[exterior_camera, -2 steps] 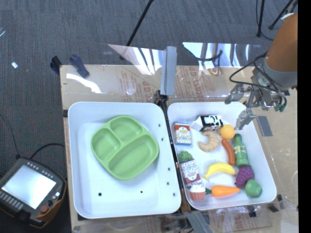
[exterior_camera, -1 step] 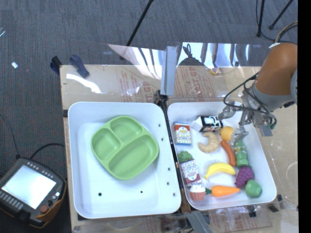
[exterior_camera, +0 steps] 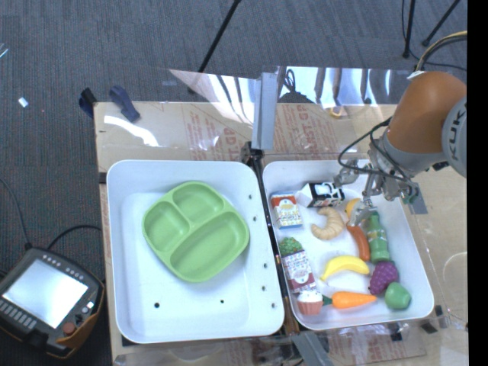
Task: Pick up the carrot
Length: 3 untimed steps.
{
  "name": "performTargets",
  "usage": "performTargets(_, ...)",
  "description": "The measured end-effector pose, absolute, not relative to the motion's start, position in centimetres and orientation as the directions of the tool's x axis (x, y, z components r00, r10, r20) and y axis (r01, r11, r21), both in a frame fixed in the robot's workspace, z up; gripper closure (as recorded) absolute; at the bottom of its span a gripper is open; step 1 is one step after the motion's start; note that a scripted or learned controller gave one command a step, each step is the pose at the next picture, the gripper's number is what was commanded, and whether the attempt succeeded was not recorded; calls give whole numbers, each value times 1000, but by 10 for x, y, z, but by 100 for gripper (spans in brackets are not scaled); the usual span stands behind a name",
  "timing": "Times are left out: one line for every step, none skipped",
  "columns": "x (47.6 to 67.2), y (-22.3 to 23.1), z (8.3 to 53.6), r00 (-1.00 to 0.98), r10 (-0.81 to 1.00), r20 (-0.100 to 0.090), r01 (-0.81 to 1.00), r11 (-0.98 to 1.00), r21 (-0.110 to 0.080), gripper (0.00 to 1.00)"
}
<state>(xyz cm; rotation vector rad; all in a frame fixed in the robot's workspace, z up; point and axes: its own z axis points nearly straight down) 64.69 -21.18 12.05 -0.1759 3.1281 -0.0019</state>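
Near edge: handheld control pendant [exterior_camera: 47, 300] on dark carpet. Carrot [exterior_camera: 352, 300] lies at right bin's [exterior_camera: 422, 269] front, beside grapes [exterior_camera: 383, 276]. Left bin [exterior_camera: 126, 280] holds green divided plate [exterior_camera: 196, 230]. Farther: gripper [exterior_camera: 369, 201] over the far toys, grip unreadable. Tripod legs [exterior_camera: 223, 27] behind.

Reaching in from the right, grey arm [exterior_camera: 457, 139] bent downward, orange band [exterior_camera: 425, 117] bulging just above the wrist. Gripper [exterior_camera: 370, 204] hanging low beneath that wrist, pointed down, thin cables looping just beside it on the left.
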Motion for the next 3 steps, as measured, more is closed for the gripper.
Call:
performTargets(649, -192, 106, -998, -55, -34, -54, 998, -11, 0)
performTargets(643, -188, 107, -999, 13, -40, 14, 1000, -10, 0)
performTargets(652, -187, 105, -999, 31, -31, 31, 999, -8, 0)
